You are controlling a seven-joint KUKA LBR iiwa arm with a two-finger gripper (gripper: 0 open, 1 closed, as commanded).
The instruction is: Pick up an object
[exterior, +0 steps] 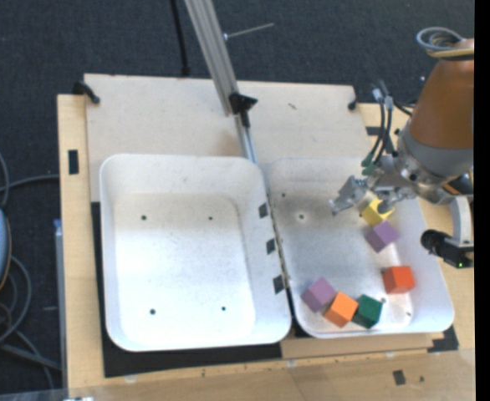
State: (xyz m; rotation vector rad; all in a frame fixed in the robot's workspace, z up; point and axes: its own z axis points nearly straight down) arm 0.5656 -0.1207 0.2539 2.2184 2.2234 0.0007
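We can't tell the jaw state, but the gripper [369, 197] sits touching a yellow block [373, 212], purple block [383, 236] just below.

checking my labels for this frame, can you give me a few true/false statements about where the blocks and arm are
1. All the blocks lie in the right bin. True.
2. The yellow block sits in the left bin. False: it is in the right bin, under the gripper.
3. The green block touches the orange block. True.
4. There are three purple blocks. False: two, one below the yellow block and one beside the orange block.
5. The red-orange block is stacked on another block. False: it rests alone on the bin floor.
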